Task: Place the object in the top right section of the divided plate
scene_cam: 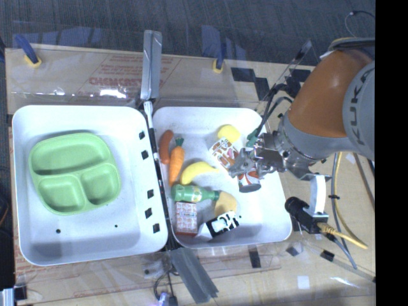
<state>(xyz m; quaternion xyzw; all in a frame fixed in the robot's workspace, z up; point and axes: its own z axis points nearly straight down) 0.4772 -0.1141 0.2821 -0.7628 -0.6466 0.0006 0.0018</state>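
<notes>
A green divided plate (64, 153) lies in the left bin (76, 238), with one long section at the back and two small ones at the front. My gripper (247, 164) hangs low over the right side of the right bin (271, 225), far to the plate's right. A small red and white object (250, 182) sits just below the gripper, and whether it is held is unclear. A red and white snack packet (221, 152) lies right beside the gripper on its left.
The right bin also holds a lemon (228, 132), a banana (196, 169), two carrots (171, 153), a green bottle (195, 194), a juice box (185, 217), a yellow piece (225, 203) and a black and white item (222, 224). A raised divider (152, 145) separates the bins.
</notes>
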